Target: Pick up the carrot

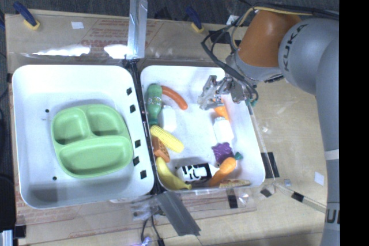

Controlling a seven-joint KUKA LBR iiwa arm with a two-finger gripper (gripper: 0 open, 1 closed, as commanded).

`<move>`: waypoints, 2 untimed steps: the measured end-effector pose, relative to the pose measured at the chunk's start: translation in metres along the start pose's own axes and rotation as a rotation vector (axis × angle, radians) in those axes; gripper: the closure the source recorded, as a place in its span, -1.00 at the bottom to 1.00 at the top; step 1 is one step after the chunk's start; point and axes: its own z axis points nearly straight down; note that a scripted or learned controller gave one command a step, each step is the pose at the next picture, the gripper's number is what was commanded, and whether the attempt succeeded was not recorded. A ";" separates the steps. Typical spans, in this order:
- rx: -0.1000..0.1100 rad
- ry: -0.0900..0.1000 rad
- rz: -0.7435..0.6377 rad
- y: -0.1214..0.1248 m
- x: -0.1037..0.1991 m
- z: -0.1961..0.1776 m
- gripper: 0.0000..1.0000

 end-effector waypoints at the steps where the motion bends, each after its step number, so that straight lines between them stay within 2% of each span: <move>1: 0.000 0.001 0.000 0.000 0.000 0.000 -1.00; 2: -0.002 0.010 0.033 -0.001 -0.010 0.023 -1.00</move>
